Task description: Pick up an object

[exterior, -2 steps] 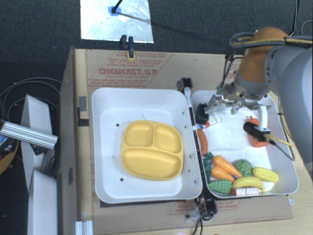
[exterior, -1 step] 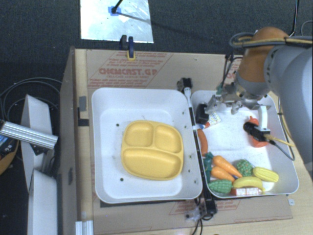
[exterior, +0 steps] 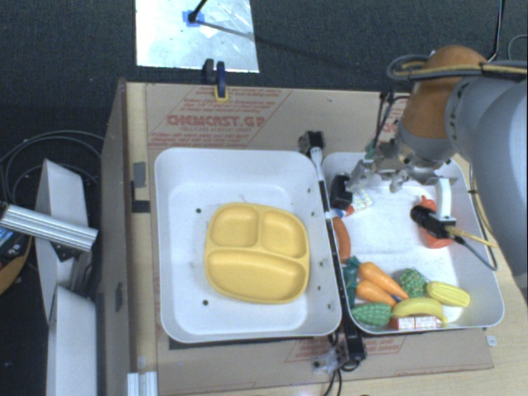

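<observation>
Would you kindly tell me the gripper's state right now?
Gripper: cannot be told; it hangs over the right white bin.

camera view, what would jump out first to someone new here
The yellow divided plate lies alone in the middle of the left bin. A bright heap of toy food crowds the near end of the right bin: carrots, a banana, corn. The grey arm hangs over that bin's far end.

A dark speckled carpet floor [exterior: 346,23] surrounds the brown cardboard-covered bench [exterior: 239,110]. A shiny rectangular metal sheet [exterior: 196,23] lies beyond the bench.
</observation>
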`<state>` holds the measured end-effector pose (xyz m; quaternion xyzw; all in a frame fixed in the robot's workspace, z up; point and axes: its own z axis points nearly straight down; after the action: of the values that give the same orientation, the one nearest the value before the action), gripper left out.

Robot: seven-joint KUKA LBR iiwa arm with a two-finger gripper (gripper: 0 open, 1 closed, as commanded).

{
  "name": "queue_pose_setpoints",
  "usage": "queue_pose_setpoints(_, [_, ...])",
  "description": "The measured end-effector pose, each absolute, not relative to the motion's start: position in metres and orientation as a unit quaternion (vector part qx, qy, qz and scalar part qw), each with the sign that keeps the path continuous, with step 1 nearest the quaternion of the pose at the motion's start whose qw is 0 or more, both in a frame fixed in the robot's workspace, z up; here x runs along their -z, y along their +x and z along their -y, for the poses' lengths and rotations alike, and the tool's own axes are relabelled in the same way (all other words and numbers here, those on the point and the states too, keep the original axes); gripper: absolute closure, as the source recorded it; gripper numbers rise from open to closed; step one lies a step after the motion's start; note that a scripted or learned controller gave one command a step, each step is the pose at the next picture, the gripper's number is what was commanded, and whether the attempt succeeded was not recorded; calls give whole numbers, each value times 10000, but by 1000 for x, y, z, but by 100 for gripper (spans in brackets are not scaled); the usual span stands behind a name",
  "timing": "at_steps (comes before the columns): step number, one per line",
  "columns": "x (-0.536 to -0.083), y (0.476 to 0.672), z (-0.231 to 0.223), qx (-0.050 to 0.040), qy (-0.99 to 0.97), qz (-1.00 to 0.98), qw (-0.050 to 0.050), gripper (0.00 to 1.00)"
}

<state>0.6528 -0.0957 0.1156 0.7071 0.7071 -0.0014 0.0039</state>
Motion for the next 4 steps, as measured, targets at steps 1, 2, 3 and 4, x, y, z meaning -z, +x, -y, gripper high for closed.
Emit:
queue_pose_setpoints(1, [-116, 653, 96, 14, 7071, -7071, 40, 0])
queue_pose_setpoints(2, [-116, 653, 96, 13, 7071, -7071, 42, 0])
queue_pose_setpoints(3, [-116, 653, 96, 13, 7068, -7074, 41, 0])
queue_pose_setpoints(4, [-116, 653, 96, 9, 7074, -7068, 48, 0])
